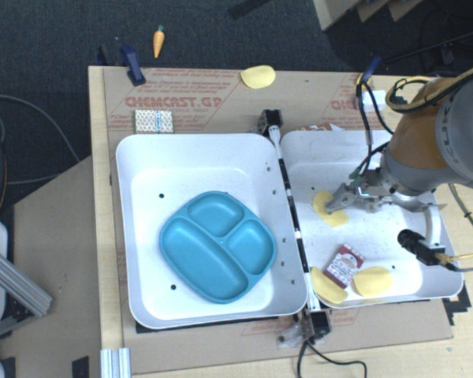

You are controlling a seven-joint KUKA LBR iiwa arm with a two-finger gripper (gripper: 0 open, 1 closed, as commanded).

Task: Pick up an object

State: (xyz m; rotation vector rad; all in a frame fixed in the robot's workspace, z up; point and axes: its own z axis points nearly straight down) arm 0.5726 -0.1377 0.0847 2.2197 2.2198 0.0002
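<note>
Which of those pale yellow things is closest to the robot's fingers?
The yellow piece in the middle of the right bin, right by the gripper. Two other yellow pieces lie at that bin's near edge; another sits outside on the bench.

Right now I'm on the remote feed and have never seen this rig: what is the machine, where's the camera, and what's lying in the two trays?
One camera looks down at a slant. The grey arm with the orange band reaches in from the right; its gripper is low over a yellow piece in the right bin. I cannot tell whether it holds anything. That bin also has a red packet and two more yellow pieces near its front. The left bin holds a blue divided plate.
</note>
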